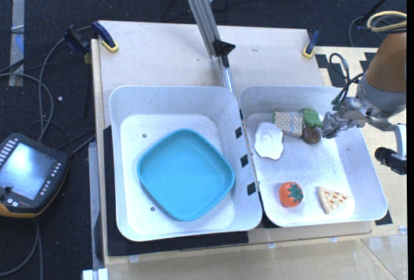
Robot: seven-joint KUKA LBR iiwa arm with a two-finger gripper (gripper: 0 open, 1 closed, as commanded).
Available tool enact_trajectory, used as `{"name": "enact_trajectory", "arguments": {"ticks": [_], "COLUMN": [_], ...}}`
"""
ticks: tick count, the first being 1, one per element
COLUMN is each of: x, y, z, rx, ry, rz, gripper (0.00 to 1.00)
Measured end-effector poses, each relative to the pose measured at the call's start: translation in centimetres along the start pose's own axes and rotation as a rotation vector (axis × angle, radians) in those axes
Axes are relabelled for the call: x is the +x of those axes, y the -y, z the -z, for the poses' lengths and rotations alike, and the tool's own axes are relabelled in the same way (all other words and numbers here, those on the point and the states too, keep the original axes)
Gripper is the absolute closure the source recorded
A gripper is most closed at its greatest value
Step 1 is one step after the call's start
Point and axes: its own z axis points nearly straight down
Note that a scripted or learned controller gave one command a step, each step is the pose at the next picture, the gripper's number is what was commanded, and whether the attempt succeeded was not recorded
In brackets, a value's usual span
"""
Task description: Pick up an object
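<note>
Objects for picking are all sitting in the right bin, centre-right of the frame: a white lumpy thing near the bin's left wall, a tan speckled block just right of it, a green piece right beside that block, and a small dark brown lump just below the green one. Lower down there's a red tomato-looking toy with a green top, and a pizza-slice wedge to its right, those two well apart from the upper cluster. So the gripper comes in from the right edge of the frame, under the grey and orange arm, and its tip is down right next to the brown lump and the green piece, close enough that it looks like touching, but honestly I can't tell if the tips are spread or pressed together, it's too small and dark there. Nothing is visibly between them. Over in the left bin there's just a blue tray lying tilted diagonally on the bin floor. Far left of the frame has a handheld pendant with a lit screen on the dark floor.
</note>
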Motion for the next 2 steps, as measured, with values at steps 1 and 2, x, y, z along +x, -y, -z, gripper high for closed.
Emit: {"name": "enact_trajectory", "arguments": {"ticks": [1,2], "x": [0.0,0.0], "y": [0.2,0.2], "z": [4.3,8.2], "rx": [-0.001,0.0], "ry": [0.0,0.0], "rz": [0.0,0.001], "gripper": [1.0,1.0]}}
